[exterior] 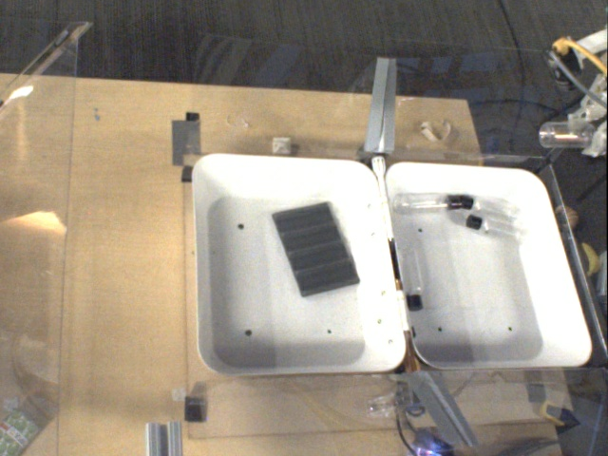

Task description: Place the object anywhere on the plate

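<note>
A dark grey ribbed rectangular plate (315, 248) lies flat in the left bin (218, 340), turned at a slant, with nothing on it. In the right bin (560, 340), near its back wall, lie two clear plastic tubes with black caps: one (439, 201) further back, the other (490, 222) just in front of it and to the right. The end of the arm with my gripper (573, 129) sits at the view's top right edge, outside and behind the right bin, well away from the tubes and the plate.
A small black piece (414, 301) sits at the left wall of the right bin. A metal bar (383, 103) stands behind the seam between the bins. Black brackets (191, 122) (195, 408) mark the bench left of the left bin.
</note>
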`<state>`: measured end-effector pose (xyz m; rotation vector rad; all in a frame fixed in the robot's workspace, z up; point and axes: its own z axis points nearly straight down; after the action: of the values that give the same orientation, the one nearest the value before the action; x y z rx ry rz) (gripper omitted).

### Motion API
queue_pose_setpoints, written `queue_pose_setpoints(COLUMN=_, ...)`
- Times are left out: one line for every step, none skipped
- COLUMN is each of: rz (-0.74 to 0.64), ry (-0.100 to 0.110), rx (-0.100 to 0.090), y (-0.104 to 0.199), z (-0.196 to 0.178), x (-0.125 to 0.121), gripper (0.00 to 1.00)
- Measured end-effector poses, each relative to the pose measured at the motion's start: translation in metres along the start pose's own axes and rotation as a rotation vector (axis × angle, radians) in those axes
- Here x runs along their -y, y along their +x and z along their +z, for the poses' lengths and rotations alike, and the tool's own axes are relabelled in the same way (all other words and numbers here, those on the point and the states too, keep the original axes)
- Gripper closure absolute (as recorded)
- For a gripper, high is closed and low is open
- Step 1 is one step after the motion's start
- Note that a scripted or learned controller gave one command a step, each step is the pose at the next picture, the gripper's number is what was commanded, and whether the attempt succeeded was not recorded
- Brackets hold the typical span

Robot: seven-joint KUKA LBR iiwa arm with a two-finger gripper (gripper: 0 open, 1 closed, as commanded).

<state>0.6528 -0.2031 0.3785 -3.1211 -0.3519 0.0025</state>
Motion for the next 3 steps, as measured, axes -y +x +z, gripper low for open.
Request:
queue_pose_setpoints(rz=0.014, ry=0.0, rx=-0.001, y=0.01, z=0.004, x=-0.002, gripper=1.0)
queue_pose_setpoints(rz=0.017, ry=0.001, rx=-0.003, y=0.014, z=-0.035, x=0.02, gripper=1.0)
queue_pose_setpoints(rz=0.013, ry=0.003, rx=-0.003, y=0.015, z=-0.045, x=0.021, gripper=1.0)
